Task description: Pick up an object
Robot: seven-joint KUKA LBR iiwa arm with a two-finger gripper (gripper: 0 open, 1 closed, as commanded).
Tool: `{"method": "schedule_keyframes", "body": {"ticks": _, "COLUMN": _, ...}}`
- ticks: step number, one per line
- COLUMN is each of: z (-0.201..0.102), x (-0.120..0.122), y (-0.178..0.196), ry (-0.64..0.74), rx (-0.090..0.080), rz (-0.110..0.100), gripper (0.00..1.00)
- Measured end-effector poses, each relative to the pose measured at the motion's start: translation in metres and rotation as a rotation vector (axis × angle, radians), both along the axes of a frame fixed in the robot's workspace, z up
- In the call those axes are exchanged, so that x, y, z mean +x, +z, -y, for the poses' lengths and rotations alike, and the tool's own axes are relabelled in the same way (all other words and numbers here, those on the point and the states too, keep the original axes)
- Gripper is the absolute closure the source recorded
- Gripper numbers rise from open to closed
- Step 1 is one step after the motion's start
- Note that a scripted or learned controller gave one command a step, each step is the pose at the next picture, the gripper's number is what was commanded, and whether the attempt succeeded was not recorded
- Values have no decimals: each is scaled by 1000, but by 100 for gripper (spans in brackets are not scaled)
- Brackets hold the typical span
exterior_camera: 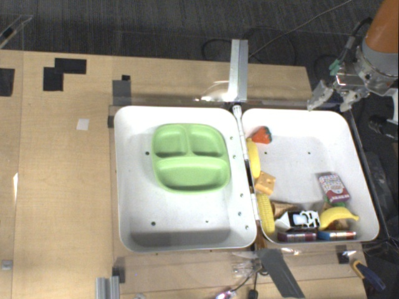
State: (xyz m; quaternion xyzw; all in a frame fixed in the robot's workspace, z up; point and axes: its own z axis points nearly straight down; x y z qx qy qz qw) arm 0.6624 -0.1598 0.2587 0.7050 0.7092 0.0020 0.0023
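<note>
Up at the right bin's (349, 129) far corner the gripper (330, 97) hung with fingers spread, holding nothing. Below, a strawberry (262, 135), banana (338, 215), corn (266, 213) and packet (332, 187) lay untouched; a green tray (189, 156) sat in the left bin (134, 185).

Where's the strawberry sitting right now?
In the camera view, the strawberry lies in the right bin, at its far left corner, just above the upper banana.

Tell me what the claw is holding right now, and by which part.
Nothing. The claw hangs open above the far right corner of the right bin, with no object between its fingers.
</note>
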Motion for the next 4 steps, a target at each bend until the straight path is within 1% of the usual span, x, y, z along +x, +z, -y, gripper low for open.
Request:
{"method": "schedule_keyframes", "body": {"ticks": 1, "z": -54, "x": -56, "y": -128, "ry": 100, "rx": 1, "rz": -3, "gripper": 0}}
{"method": "schedule_keyframes", "body": {"ticks": 2, "z": -49, "x": -8, "y": -170, "ry": 111, "rx": -1, "rz": 4, "gripper": 0}}
{"method": "schedule_keyframes", "body": {"ticks": 3, "z": -88, "x": -51, "y": -72, "ry": 231, "rx": -1, "rz": 2, "gripper": 0}}
{"method": "schedule_keyframes", "body": {"ticks": 4, "z": -73, "x": -13, "y": -142, "ry": 248, "rx": -1, "rz": -1, "gripper": 0}}
